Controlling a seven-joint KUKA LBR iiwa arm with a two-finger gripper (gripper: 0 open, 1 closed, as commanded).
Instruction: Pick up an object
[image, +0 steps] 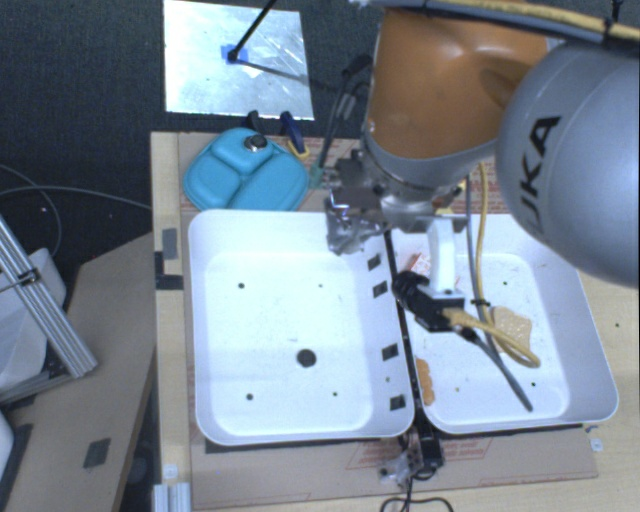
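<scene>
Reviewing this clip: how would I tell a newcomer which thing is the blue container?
Start at the two white bins side by side and take the left bin. Look just past its far rim, onto the bench. The blue container lies there, outside both bins: a rounded, light-blue plastic piece with moulded compartments, the only blue thing of that bulk.

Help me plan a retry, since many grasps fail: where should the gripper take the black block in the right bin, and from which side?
Probably across the black block's narrow width, coming straight down from above. It lies flat and long, slanting across the right bin near the divider, so fingers should close across its long axis, at its upper-left end, away from the yellow loop touching its lower end.
</scene>
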